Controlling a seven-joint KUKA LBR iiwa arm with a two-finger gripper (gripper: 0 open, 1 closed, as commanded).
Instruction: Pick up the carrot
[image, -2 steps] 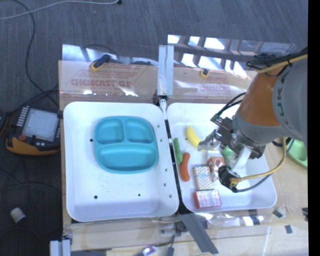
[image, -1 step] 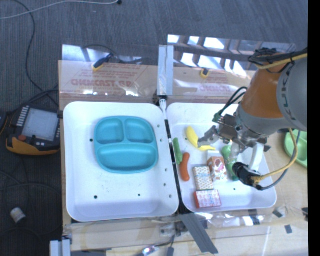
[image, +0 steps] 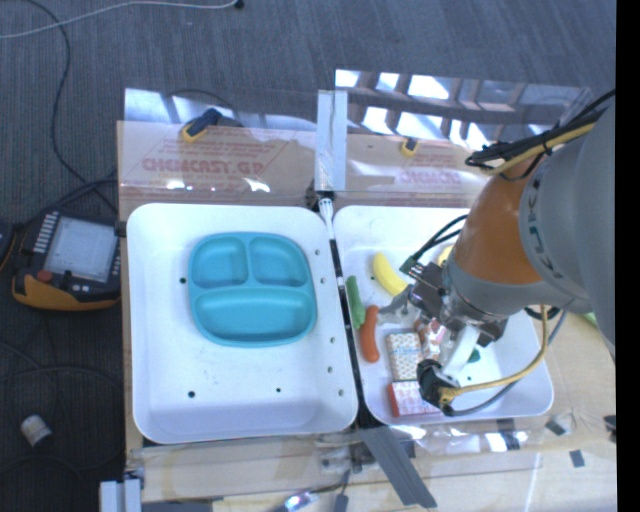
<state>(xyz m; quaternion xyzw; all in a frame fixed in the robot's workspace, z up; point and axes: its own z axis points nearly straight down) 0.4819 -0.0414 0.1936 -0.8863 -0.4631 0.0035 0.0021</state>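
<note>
Carrot (image: 370, 335) sits left of our gripper (image: 430, 325), mid-frame; we should line up along it. Wide or closed, we cannot tell.

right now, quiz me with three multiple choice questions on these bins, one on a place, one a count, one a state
1. Where is the carrot?
A) in the left bin
B) in the right bin, near its left wall
C) on the carpet

2. How many compartments has the blue plate?
A) two
B) five
C) three

3. How is the carrot placed?
A) lying flat on the bin floor
B) standing upright
C) clamped in the end effector

Answers:
1. B, it lies beside the green vegetable along that wall.
2. C, two small wells sit above one wide one.
3. A, its whole length rests on the white floor.
</note>
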